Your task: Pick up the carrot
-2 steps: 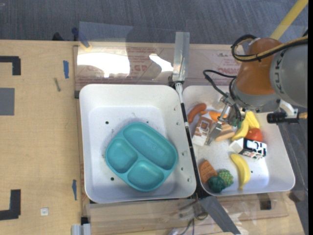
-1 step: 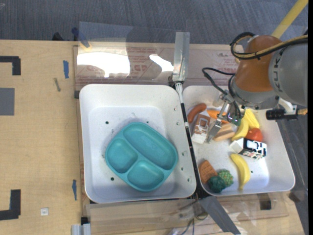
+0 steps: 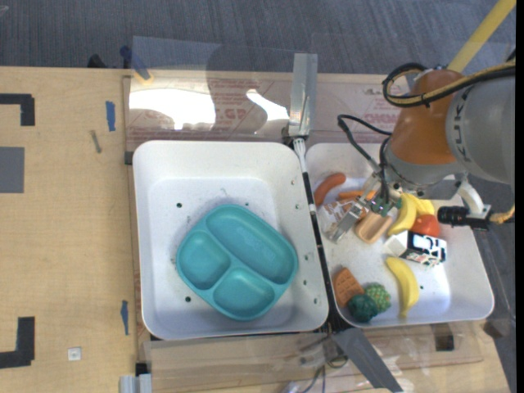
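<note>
Gripper low in right white bin; jaw state can't tell. Orange ridged plastic carrot, prob. the target, lies approx. 6 o'clock from gripper, apart, long axis approx. 11–5, touching green broccoli.

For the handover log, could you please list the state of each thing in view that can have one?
Gripper: low in the right bin, among the food; grip unclear.
Carrot: lying in the right bin, untouched.
Banana: lying flat, apart from the gripper.
Broccoli: resting beside the carrot.
Teal divided plate: right way up in the left bin.
</note>
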`<state>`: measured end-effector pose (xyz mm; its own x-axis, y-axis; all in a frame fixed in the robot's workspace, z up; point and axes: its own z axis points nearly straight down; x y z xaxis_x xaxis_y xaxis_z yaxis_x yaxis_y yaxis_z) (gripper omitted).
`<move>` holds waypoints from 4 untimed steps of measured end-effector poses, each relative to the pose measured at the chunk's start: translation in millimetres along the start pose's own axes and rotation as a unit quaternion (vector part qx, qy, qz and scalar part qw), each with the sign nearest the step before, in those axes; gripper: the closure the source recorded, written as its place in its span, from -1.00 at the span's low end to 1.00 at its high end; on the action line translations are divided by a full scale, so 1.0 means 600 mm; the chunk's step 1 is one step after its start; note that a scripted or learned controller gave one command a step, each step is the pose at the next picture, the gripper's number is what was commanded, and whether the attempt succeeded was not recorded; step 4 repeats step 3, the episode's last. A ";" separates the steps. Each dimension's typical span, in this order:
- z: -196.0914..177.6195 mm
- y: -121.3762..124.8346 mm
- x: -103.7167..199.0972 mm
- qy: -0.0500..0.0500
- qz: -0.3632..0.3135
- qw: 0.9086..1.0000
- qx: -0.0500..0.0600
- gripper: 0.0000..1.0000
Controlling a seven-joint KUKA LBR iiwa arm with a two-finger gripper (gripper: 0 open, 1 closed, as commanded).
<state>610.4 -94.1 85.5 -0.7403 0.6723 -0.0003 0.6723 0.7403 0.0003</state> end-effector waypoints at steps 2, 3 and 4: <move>-0.020 -0.023 -0.060 -0.005 0.146 0.989 -0.002 1.00; -0.172 0.068 0.054 -0.002 0.250 0.968 -0.004 1.00; -0.172 0.068 0.054 -0.002 0.250 0.968 -0.004 1.00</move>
